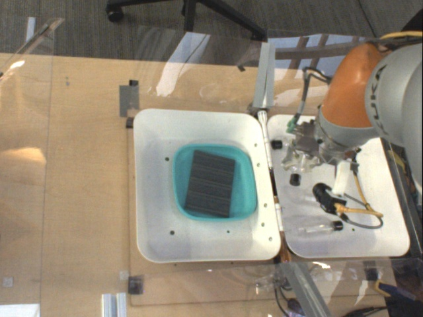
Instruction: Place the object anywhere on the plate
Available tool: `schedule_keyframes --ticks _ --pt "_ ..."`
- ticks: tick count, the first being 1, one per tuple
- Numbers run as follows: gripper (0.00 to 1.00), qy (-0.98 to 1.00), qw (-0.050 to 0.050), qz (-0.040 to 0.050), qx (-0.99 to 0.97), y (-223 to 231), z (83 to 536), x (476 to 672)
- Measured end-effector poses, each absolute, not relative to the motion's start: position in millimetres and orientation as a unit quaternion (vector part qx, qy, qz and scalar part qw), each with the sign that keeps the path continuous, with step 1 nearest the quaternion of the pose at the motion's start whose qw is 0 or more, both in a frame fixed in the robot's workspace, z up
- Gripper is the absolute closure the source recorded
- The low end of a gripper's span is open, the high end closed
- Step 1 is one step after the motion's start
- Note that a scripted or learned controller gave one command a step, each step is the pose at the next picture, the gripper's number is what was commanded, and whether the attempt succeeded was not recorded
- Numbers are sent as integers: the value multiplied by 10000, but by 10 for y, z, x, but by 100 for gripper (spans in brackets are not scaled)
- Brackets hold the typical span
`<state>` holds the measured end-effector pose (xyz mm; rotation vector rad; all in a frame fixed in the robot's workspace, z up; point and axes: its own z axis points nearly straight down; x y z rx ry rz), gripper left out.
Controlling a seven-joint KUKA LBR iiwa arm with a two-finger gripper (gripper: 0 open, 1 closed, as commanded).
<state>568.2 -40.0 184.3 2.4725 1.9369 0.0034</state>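
a: what's hidden or hard to read?
b: the arm point(370, 91), grey with an orange band, covers the far right of the right bin point(396, 243) and is cut off at the frame edge. the end effector point(294, 158) sits low over that bin's left part, a clutter of metal under the wrist. spread or pressed together, cannot tell.
a: task thing?
b: dark grey ribbed block point(210, 182), flat on the teal plate point(180, 177). the plate is mid left bin point(149, 197), and the block is inside the rim, roughly centred.
a: which way does it point?
b: long axis runs far to near in the view, with the far end leaning slightly right. faint ribs cross the short way.
a: around it?
b: the bins sit side by side on the worktop point(66, 177), with a metal post point(264, 71) at the far end of the seam. two small dark bits point(276, 144) point(294, 178) are close by the end effector, too small to name. a thin clear stick point(316, 229) lies near the right bin's front. the end effector is well apart from the block, with the bin walls between them. a chair base point(192, 2) is on the carpet beyond. there's glare on a clear sheet point(39, 78) at far left.
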Motion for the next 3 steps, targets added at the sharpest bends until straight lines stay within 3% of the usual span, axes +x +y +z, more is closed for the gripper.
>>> schedule_keyframes --ticks 1,2,3 --pt "100 7465 20 27 6654 406 1860 5895" --pt "0 7462 21 28 6657 401 1861 5896" --pt "0 7587 29 31 6515 422 2117 6377"
